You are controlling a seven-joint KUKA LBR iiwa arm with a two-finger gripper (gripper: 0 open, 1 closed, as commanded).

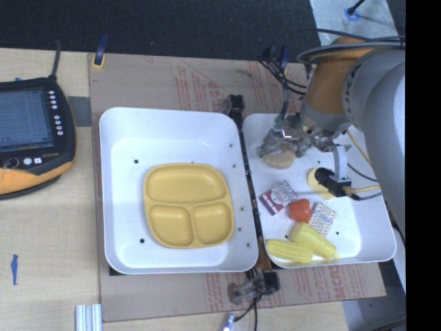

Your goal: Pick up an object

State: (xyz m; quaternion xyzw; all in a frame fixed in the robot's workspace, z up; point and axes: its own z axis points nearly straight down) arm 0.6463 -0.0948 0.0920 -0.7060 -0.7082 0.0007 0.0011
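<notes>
My gripper (pixel 278 145) is low in the far left part of the right bin (pixel 372 243), right over a tan round bun-like piece (pixel 279 161) whose top edge it covers. Closer to the front lie a red-and-white packet (pixel 276 198), a red tomato-like piece (pixel 300 209), a patterned packet (pixel 322 218), a corn cob (pixel 289 252) and a yellow wedge (pixel 315 241). A small yellow piece (pixel 316 178) lies partly hidden to the right of the bun.
The left bin (pixel 120 185) holds a yellow divided plate (pixel 187 204). A tablet-like pendant (pixel 31 133) with an orange edge rests on the bench at far left. The grey arm (pixel 358 102) hangs over the right bin's far right part.
</notes>
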